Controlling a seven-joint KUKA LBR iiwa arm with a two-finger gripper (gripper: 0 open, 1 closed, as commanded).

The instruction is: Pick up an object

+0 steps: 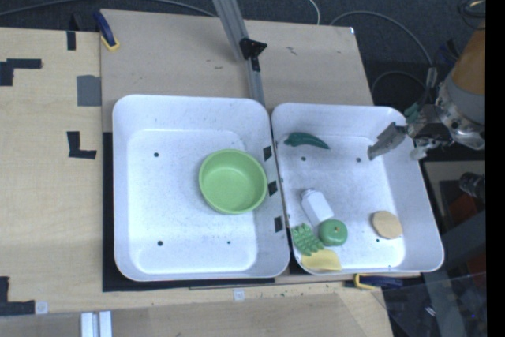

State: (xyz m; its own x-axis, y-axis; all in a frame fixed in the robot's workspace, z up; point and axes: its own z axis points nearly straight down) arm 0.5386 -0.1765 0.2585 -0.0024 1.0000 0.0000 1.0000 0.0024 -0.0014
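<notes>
The tabletop (pixel 181 51) is carrying two white bins. With the right bin (pixel 418 229) as the landmark, the left bin (pixel 142 249) is touching its left wall and is holding a green bowl (pixel 232 181). The pincer (pixel 388 142) is hanging over the right bin's upper right edge with nothing between its fingers; whether it is open cannot be told. Nothing is lifted yet, so the whole pick is remaining. Inside the right bin, the candidates are lying apart: a white bottle (pixel 317 207) at centre, a tan round piece (pixel 387 224) lower right, a dark green leaf-like toy (pixel 306 140) upper left.
</notes>
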